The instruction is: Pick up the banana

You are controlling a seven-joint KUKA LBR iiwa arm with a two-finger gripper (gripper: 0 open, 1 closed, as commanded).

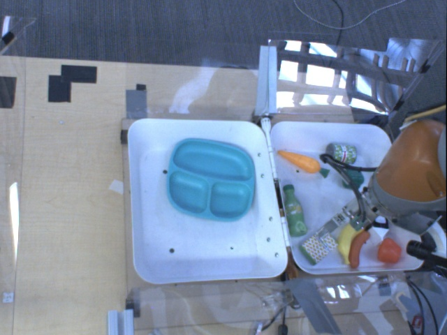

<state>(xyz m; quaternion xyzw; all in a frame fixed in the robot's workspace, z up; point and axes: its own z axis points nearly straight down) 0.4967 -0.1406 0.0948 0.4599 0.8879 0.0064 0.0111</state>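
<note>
Yellow and softly curved, the banana [346,241] lies near the front edge of the right bin [314,135], a short, smooth, plastic-looking toy fruit. A reddish-brown sausage [357,248] lies touching its right side, and a grey grater [319,245] with a dotted, perforated face sits just to its left. The gripper [357,218] is down in this bin, right above the banana's upper end; the grey wrist and its glossy orange band [415,160] crowd the view there, so whether the fingers are open or closed cannot be told, and nothing is seen held between them.

Elsewhere in the right bin are a green bottle [295,210] with a paler label, an orange carrot [299,161] tapering to a point, a small green can [341,152] on its side, and a round red tomato [389,251].

The left bin [147,208], shallow and white, holds a blue plate [211,178] with three compartments and rounded corners.
</note>
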